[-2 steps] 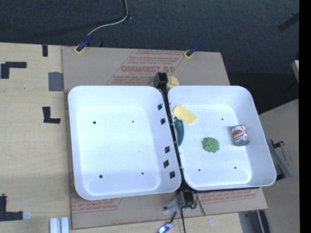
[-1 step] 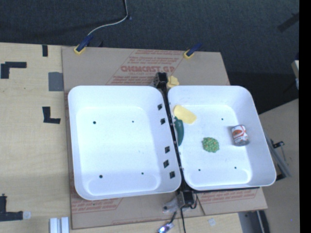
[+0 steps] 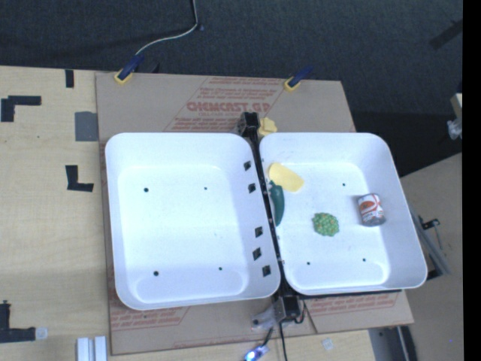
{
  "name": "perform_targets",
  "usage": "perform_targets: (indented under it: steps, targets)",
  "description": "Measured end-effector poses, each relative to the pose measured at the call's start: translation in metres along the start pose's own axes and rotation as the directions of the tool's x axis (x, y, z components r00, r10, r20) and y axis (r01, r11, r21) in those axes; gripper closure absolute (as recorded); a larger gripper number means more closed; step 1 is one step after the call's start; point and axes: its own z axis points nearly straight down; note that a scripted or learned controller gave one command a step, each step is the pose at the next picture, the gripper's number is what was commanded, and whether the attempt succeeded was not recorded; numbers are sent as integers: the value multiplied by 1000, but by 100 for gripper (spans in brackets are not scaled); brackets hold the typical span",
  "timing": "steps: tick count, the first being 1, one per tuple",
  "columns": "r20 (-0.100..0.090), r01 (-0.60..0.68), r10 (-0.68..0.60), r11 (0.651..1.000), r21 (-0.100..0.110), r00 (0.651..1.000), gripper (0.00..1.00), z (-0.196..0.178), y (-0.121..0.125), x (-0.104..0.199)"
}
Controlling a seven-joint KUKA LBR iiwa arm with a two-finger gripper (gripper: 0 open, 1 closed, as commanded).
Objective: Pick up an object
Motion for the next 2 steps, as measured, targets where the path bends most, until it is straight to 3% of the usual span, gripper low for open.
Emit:
perform_targets:
  steps: [2]
  targets:
    - [0, -1, 1, 1000, 0, 1000, 100, 0, 0, 28]
